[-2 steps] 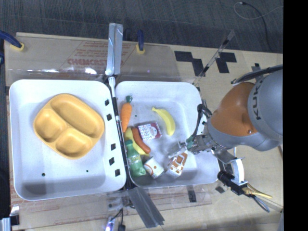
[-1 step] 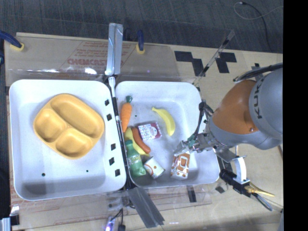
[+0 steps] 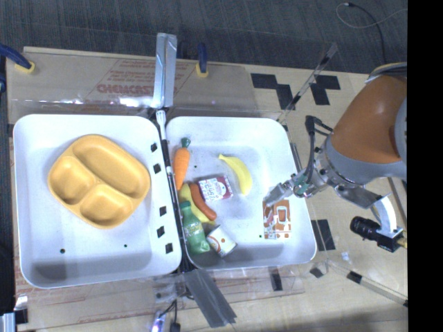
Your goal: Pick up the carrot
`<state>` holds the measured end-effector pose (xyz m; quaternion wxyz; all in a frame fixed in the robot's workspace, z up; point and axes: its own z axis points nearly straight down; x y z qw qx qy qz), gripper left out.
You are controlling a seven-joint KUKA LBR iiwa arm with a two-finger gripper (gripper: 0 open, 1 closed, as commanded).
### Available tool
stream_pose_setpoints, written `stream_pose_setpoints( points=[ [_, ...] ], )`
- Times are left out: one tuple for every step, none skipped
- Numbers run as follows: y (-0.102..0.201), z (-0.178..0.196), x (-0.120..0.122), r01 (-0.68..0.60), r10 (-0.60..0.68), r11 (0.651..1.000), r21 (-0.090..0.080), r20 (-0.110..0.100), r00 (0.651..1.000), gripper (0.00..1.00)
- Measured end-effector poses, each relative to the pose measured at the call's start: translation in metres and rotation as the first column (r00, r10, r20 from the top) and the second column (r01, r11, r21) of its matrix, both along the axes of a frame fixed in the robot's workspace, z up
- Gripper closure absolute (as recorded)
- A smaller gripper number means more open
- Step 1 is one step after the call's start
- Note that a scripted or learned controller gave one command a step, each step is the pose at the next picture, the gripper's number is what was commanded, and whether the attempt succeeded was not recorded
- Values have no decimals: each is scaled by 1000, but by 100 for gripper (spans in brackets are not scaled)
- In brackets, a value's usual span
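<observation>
Carrot [image 3: 181,166] lies beside sausage [image 3: 202,200], near banana [image 3: 237,172].

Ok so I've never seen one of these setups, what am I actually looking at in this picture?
One camera looks down at a slant on a bench with two shallow white bins. The grey and orange robot arm reaches in from the right; its gripper hangs over the right bin, near a small orange and white carton. It holds nothing visible. That bin also holds the carrot it should pick up, a banana, and a green bottle. The left bin holds a yellow divided tray.
</observation>
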<state>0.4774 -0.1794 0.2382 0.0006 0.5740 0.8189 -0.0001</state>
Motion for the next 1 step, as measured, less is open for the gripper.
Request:
stream_pose_setpoints(
  points=[
    [61, -41, -1, -274, 274, 962, 2, -4, 962, 100]
  ],
)
